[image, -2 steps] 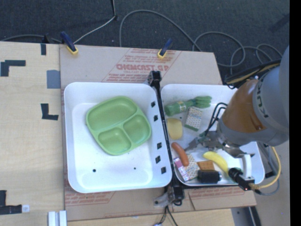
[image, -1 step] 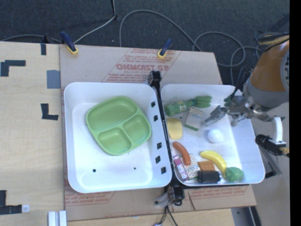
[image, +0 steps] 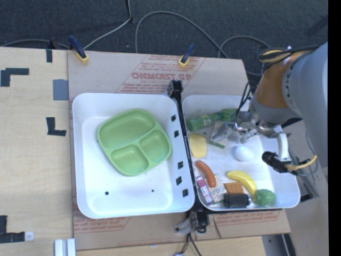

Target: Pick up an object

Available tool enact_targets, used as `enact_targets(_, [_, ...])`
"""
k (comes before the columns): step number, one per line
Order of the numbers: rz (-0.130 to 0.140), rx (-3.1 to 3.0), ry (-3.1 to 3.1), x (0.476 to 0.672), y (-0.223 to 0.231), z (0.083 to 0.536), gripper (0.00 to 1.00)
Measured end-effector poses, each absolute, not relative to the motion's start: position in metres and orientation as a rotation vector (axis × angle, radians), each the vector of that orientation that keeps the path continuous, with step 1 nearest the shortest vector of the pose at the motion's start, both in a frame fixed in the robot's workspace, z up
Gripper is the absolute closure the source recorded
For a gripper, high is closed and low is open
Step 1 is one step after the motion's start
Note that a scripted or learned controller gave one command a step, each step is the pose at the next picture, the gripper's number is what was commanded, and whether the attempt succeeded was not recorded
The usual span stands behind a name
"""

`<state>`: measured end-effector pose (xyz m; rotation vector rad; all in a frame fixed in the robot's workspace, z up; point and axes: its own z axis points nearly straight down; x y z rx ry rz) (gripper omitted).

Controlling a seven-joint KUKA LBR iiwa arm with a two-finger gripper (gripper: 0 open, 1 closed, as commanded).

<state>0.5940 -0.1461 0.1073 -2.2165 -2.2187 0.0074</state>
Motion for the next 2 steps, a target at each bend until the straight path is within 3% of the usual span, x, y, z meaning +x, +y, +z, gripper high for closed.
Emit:
enact_targets(1, [0.003, -2.219, -2.223, 0.6401, -0.1177, 0.0839, 0.0])
enact_targets(2, [0.009, -2.22, -2.227, 0.6401, -0.1189, 0.0909, 1.0])
